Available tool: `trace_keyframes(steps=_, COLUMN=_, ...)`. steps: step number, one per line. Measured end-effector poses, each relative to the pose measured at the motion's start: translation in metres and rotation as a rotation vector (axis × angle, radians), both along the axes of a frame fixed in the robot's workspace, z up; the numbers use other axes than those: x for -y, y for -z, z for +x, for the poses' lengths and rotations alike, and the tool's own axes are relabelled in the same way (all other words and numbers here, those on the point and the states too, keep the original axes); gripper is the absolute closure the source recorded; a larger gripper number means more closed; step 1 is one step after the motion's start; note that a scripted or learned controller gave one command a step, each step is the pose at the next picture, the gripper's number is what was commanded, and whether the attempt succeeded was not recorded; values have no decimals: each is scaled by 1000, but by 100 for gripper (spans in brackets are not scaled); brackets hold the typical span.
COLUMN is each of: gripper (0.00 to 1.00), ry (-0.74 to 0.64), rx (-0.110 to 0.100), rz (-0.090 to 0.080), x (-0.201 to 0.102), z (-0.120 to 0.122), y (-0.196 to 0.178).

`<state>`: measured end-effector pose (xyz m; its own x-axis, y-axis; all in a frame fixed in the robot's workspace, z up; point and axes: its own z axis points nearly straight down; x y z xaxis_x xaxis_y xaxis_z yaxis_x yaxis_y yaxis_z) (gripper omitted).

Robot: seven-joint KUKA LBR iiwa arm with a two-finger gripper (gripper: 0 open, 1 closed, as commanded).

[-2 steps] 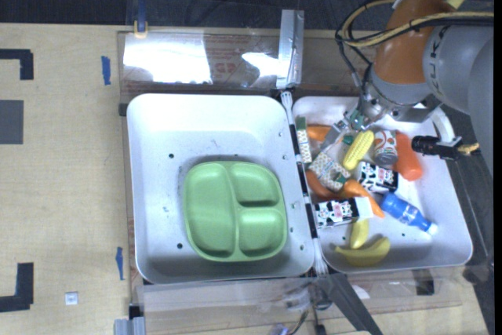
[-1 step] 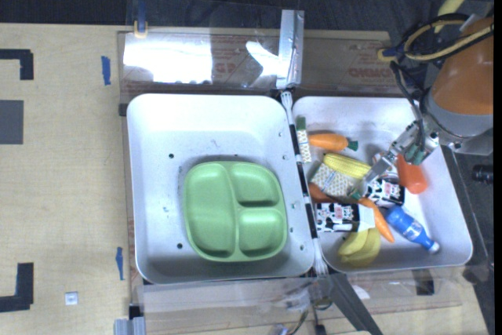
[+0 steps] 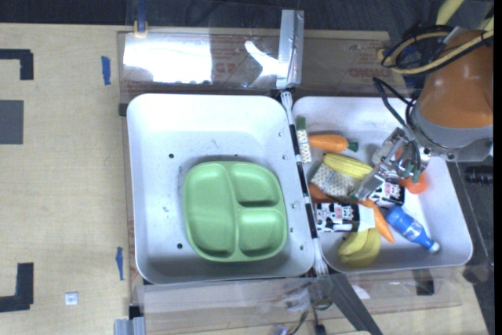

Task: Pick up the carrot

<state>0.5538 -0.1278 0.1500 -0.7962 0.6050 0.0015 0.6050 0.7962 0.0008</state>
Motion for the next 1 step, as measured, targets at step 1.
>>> trace_keyframes(steps=1, gripper=0, ry=29, rx=6, rz=-2, x=-11, z=-29, y=40)
